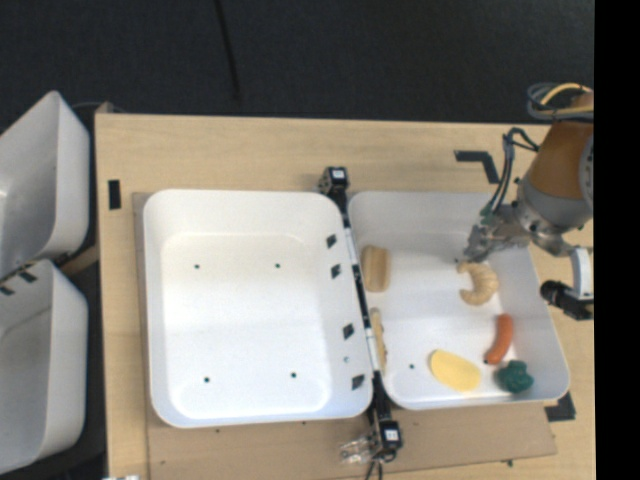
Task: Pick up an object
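One curved tan croissant-looking piece (481,284) sits in the right bin (420,228), upper right part, its arc running roughly top to bottom with the ends pointing left. Right above it hangs the gripper (478,251), the grey arm (555,183) coming in from the right and angling down-left; can't tell how the pincer stands. Lower down lie a red sausage (499,339), green lump (516,376), yellow oval (455,370), plus a tan block (375,268) by the divider. Left bin (160,268) sits alongside.

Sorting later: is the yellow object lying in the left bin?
No, the yellow object lies in the right bin, near its front edge.
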